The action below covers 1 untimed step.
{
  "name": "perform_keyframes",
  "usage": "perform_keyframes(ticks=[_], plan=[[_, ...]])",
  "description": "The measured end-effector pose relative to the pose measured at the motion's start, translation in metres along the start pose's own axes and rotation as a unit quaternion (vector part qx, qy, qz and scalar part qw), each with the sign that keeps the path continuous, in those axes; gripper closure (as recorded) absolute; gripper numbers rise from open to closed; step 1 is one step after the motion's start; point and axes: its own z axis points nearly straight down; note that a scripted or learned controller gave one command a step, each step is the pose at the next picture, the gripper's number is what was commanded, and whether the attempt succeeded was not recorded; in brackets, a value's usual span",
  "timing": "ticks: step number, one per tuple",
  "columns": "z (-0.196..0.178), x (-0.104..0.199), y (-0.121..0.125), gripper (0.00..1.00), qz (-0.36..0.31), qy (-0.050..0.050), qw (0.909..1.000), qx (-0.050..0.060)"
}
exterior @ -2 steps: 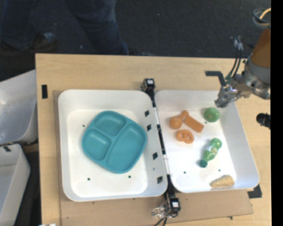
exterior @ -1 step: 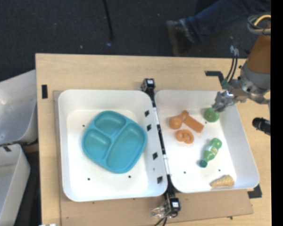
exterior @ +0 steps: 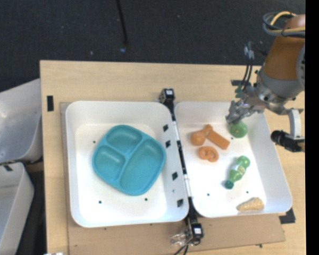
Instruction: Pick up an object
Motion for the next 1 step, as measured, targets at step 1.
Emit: perform_keyframes(ticks=[1], plan=[[-0.0008,0.0443,-0.0092,1.00,0.000,0.000,1.0000,0.001]])
